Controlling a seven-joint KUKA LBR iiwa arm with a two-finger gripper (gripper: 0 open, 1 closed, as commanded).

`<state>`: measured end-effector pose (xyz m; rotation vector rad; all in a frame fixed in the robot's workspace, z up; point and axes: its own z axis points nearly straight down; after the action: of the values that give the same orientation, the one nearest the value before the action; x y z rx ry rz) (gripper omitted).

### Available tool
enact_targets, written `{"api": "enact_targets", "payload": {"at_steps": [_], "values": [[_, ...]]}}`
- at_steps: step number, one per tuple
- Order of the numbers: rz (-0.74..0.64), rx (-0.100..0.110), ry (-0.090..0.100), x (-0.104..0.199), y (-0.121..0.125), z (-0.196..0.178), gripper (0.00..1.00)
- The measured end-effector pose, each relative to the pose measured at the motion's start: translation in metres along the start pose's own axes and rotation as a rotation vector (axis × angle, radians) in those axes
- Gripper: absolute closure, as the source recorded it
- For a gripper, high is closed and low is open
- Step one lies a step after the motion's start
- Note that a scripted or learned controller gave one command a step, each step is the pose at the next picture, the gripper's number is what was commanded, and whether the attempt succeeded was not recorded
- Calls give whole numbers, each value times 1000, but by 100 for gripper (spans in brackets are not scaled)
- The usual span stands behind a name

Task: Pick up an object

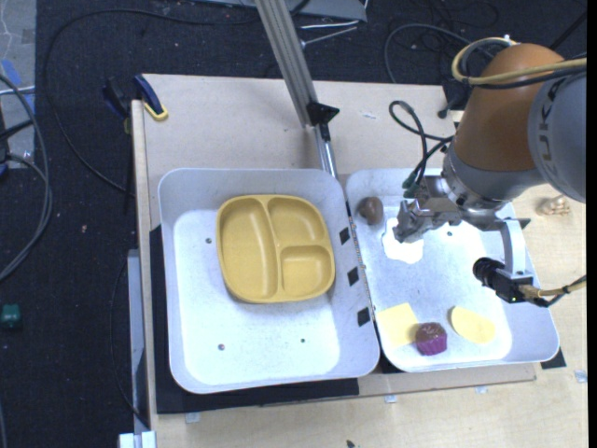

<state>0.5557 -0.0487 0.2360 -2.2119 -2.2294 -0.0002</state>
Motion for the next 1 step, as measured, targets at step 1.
{"api": "enact_targets", "payload": {"at_steps": [1], "values": [[-1, -3, 0, 56, 13, -9, 100]]}}
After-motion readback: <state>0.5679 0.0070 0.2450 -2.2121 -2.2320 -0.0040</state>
